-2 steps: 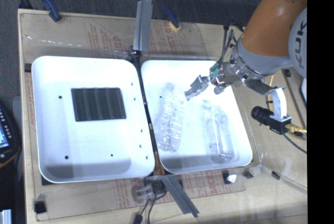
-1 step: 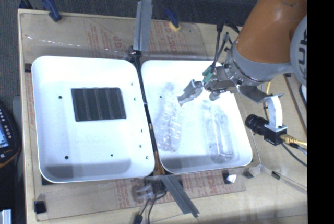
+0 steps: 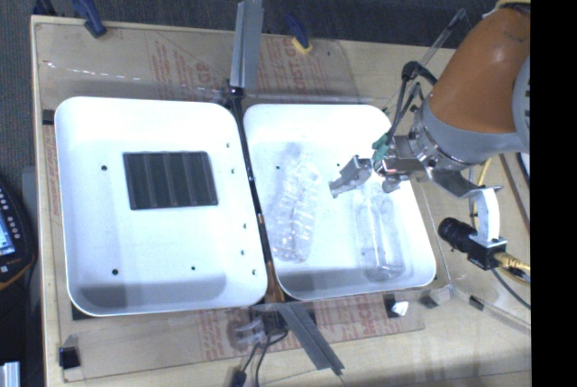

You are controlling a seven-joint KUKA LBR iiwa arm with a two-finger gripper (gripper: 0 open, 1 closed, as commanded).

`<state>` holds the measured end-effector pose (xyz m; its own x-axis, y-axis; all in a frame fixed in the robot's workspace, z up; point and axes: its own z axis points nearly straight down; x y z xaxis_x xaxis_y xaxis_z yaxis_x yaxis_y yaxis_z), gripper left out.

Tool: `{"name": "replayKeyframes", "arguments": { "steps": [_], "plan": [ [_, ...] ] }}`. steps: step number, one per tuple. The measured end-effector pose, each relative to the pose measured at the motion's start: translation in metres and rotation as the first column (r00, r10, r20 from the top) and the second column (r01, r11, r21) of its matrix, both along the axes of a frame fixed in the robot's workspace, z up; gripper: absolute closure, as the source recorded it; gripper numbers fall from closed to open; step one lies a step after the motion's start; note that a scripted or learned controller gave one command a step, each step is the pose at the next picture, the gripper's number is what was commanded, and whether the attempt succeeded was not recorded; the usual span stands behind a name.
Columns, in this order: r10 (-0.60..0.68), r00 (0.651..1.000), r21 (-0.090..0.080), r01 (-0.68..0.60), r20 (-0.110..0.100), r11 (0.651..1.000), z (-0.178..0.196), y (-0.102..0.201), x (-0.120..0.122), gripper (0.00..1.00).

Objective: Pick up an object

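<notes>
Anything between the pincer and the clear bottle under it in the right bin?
Nothing visible. The pincer hangs over the right bin, just above the clear bottle; the second bottle lies apart, to the left.

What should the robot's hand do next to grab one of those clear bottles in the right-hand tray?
Probably go straight down a little. The hand hangs over the right bin, above the top end of a clear bottle lying lengthwise; a second clear bottle lies further left. Nothing shows between its fingers, so lowering onto the nearer bottle seems the shortest step.
</notes>
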<state>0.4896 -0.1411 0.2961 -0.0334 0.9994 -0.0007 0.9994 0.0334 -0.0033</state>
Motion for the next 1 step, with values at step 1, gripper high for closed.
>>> {"name": "replayKeyframes", "arguments": {
  "steps": [1],
  "plan": [
    [-0.016, 1.0, 0.0, 0.016, 0.0, 1.0, 0.0012, 0.0646, -0.0123, 0.0]
  ]
}}
